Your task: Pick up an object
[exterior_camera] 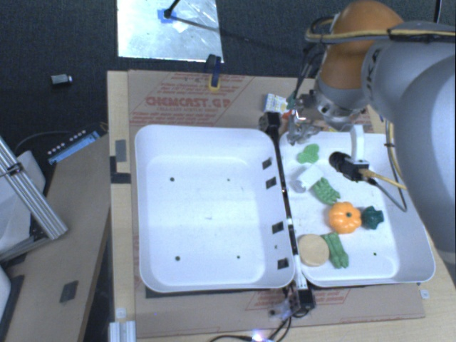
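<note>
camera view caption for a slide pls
Arm over right bin holding toy pumpkin and other small items.

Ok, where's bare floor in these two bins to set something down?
The left white bin has its whole floor bare. In the right white bin, the orange pumpkin toy, tan disc and green pieces crowd the left-centre; bare floor lies along the near-right corner, below the dark green piece.

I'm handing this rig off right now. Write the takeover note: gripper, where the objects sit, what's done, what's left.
Gripper: low over the right bin's far left corner; finger state unclear, nothing seen held.
Objects, all in the right bin: light green piece, white block, green ridged piece, orange pumpkin, dark green piece, tan disc, green pod.
Left bin: no objects.
Done: nothing lifted yet.
Left: grasp and lift one object.
</note>
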Motion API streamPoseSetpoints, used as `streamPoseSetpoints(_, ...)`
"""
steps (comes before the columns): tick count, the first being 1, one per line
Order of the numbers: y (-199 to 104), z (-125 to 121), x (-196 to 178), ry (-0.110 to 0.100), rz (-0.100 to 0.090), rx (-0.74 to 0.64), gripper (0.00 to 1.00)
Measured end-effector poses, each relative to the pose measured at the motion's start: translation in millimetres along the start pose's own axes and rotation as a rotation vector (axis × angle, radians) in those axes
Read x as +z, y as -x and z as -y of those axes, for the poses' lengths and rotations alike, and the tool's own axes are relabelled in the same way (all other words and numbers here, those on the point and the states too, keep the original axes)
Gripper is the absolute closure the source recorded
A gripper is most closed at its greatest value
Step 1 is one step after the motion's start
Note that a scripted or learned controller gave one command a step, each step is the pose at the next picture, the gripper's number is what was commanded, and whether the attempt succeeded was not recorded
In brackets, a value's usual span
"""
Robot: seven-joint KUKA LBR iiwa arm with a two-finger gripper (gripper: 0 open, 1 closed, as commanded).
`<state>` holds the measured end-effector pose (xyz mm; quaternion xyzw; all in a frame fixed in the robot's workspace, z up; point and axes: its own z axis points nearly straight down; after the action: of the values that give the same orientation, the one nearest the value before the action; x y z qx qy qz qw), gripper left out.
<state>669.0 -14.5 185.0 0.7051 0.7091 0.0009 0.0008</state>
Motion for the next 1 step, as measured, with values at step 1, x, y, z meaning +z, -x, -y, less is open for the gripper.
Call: streamPoseSetpoints(1, -30.2, -2.5, -134.7, 0.016, -0.001, -0.002, 1.0)
